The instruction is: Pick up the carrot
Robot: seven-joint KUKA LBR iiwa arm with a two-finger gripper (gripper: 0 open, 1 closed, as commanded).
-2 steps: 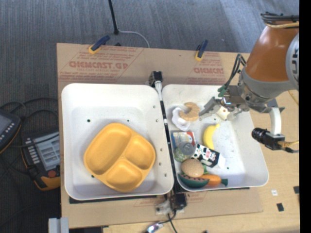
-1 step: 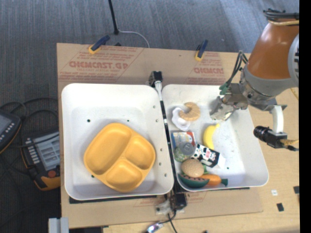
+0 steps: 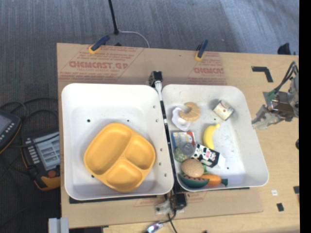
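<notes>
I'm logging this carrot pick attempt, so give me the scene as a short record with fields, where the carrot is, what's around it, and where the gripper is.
target: carrot, orange, lying near the front edge of the right bin
touching neighbours: green bowl-like piece at its left; brown bun just behind
other right bin items: banana, donut, small carton
left bin: yellow divided plate
gripper: gripper outside the right bin's right wall, over the bench
carrot status: in the bin, not held

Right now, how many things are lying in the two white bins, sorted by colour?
Yellow: 2, a divided plastic plate and a banana
Orange: 1, the carrot
Tan: 2, a doughnut and a bun
Other or mixed colours: about 5
Total: about 10
</notes>
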